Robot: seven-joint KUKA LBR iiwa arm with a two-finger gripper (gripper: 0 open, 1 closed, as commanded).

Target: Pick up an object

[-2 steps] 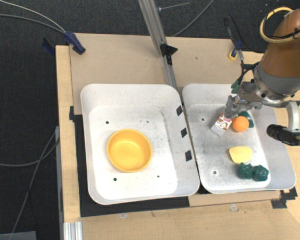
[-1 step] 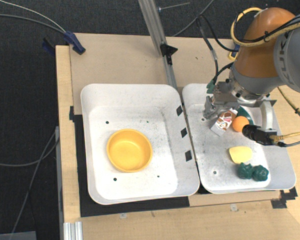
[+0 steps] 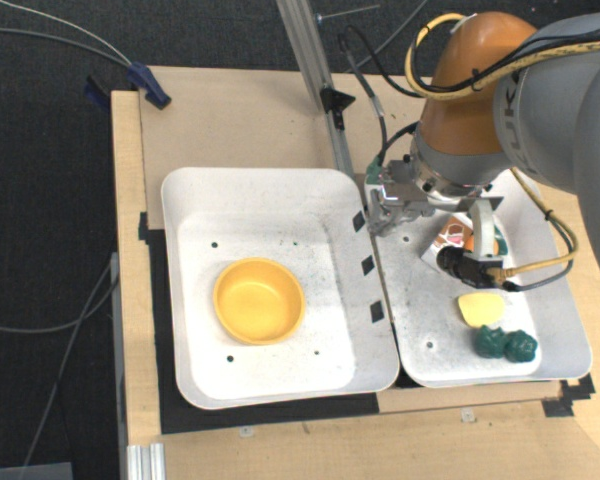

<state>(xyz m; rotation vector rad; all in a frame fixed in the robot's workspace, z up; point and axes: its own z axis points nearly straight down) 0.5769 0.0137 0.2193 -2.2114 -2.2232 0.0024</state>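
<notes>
Left bin: the shallow white plastic bin on the left held a single round yellow plastic bowl, upright, about mid-floor.
Dividing wall: the two bins met here, and my two-finger gripper hung just right of it, over the far left corner of the second shallow white bin.
Gripper state: I could not tell how wide it stood; I saw no object in its hold.
Right of the gripper: a small orange-and-white item lay partly under my wrist. I could not make out what it was.
Near right: a pale yellow wedge-shaped piece lay on the bin floor, with a dark green lumpy object just beside it on the near side.
Task's thing: any of these would have served. I judged the orange-and-white item the closest to me.
Progress: nothing was lifted, and every piece I could see lay on a bin floor.
Left to do: I judged the whole pick was open: settle on a piece, come down over it, grip, raise.
</notes>
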